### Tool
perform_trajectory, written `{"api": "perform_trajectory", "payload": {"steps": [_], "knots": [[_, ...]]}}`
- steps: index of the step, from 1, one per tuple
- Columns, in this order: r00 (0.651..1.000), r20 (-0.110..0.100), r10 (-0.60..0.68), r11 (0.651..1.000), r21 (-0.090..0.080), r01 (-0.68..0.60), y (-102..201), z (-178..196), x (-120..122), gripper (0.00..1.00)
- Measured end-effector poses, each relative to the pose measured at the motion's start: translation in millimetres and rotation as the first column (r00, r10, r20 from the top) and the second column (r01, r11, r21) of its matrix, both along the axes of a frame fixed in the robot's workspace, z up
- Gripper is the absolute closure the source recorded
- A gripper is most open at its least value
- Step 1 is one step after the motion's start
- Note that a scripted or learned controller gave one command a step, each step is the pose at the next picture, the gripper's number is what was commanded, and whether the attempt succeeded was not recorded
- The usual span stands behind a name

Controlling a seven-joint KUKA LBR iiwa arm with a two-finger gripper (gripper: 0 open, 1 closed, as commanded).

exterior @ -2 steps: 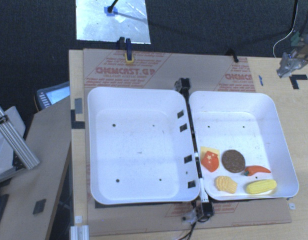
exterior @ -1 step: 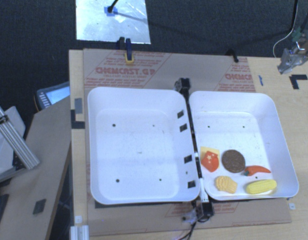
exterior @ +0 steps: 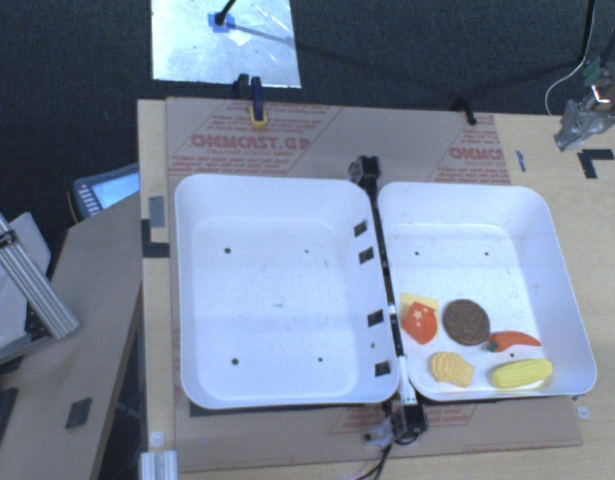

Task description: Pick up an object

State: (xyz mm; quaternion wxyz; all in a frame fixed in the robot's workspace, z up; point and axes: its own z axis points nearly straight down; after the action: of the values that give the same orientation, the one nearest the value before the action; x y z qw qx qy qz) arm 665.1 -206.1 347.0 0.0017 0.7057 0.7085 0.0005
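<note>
The brown sheet (exterior: 317,133) under the two bins carries red printed lettering. Above the left bin (exterior: 277,293) it reads "CHEMCAST GP", running along a slanted stripe pattern. Above the right bin (exterior: 482,288) the same red word, "CHEMCAST", shows again, partly cut off and set at an angle. Fainter red print shows on the sheet's front edge, too blurred to read.

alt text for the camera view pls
Two white bins sit side by side; the right bin holds five small toy foods near its front edge: a brown cookie, corn, a red pepper, and two yellow-orange pieces.
</note>
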Motion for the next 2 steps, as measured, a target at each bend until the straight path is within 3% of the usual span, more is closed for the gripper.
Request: {"api": "perform_trajectory", "payload": {"steps": [2], "knots": [[1.0, 0.0, 0.001, 1.0, -0.001, -0.001, 0.1, -21.6, 3.9, 1.0]]}}
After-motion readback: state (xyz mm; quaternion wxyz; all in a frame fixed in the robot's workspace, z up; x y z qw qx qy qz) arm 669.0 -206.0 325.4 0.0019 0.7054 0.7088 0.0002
